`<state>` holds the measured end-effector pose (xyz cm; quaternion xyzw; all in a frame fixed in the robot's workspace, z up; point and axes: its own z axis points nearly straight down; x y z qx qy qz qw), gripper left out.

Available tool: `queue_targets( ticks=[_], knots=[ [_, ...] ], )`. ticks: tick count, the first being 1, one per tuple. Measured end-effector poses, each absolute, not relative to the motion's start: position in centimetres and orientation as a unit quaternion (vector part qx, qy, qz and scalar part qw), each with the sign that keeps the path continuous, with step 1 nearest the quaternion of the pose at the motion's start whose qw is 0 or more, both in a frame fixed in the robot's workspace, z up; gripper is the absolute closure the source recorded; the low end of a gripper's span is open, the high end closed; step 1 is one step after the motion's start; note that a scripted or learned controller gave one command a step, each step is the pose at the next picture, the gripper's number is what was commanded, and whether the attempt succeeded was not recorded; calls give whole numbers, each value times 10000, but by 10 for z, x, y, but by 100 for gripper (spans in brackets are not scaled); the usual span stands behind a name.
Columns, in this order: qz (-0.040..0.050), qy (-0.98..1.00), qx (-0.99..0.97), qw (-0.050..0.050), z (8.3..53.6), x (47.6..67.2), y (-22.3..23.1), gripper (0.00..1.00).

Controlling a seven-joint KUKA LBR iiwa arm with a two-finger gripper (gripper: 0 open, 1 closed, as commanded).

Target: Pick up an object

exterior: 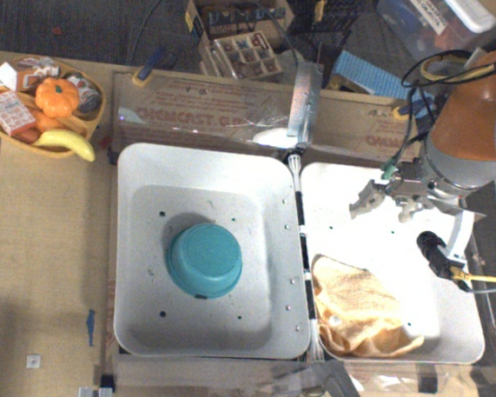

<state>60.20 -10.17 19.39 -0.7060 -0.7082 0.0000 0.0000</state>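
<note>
A teal bowl lies upside down in the middle of the left bin. A crumpled tan cloth fills the near part of the right bin. My gripper hangs over the far half of the right bin, beyond the cloth and apart from it. Its fingers look spread, with nothing between them. The grey arm with its orange band comes in from the upper right.
A bowl of toy food with an orange pumpkin and a banana sits at the bench's far left. A metal divider stands behind the seam between the bins. Cables and a black fitting hang beside the wrist.
</note>
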Motion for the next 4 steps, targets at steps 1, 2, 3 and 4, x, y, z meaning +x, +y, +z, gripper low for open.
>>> queue_targets(
  ticks=[1, 2, 3, 4],
  knots=[
    [-1, -7659, -6429, 0, 118, 541, -113, 0],
    [-37, -8097, -5868, -44, 90, 520, -115, 0],
    [-49, -8084, -5885, -64, 101, 521, -117, 100],
    [-4, -7847, -6198, -16, 167, 589, -142, 100]
  ],
)
